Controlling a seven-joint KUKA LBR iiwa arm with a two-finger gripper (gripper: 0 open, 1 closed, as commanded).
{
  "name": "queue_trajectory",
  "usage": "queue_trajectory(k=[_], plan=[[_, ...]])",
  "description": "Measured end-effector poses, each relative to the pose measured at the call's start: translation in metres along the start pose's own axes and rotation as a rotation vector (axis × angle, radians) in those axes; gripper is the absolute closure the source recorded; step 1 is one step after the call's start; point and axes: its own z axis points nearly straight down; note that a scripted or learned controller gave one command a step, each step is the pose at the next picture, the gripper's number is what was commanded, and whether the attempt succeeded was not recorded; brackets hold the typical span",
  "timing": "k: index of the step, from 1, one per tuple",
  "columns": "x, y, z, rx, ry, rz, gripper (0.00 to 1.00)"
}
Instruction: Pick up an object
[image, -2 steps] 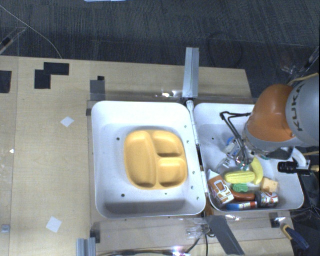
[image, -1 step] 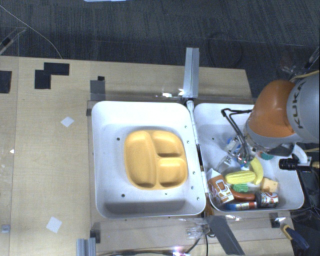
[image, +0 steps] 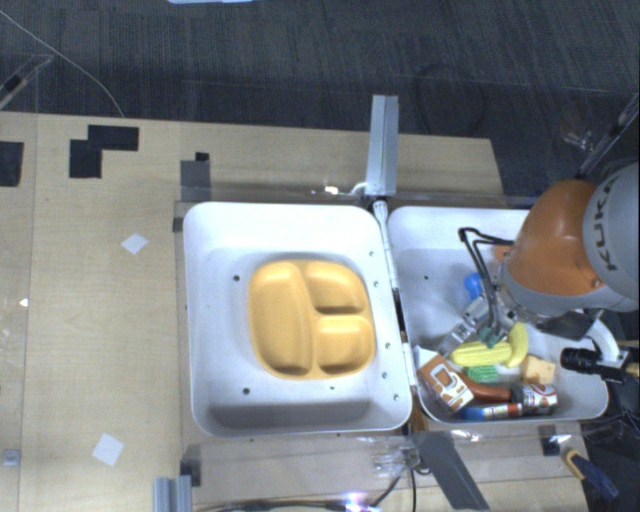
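Progress looks early: the pincer (image: 487, 325) is down in the right bin (image: 430, 250), at the heap beside a yellow corn toy (image: 482, 354). Whether it is apart or clamped, I cannot tell; nothing looks lifted. Crowding it are a banana (image: 518, 343), a brown box (image: 446, 385) and a blue piece (image: 472, 288). The left bin (image: 215, 300) holds 1 yellow tray (image: 310, 318).

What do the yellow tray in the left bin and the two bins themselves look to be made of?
The yellow tray looks like moulded plastic with a smooth, satin finish: rounded compartment edges and soft highlights. The left bin and right bin look like white plastic too, fairly matte, with rounded corners and small dark holes in the floor, though painted metal can't be ruled out.
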Motion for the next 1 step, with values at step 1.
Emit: queue_trajectory(k=[1], plan=[[-0.0235, -0.0343, 0.0012, -0.005, -0.003, 0.175, 0.00]])
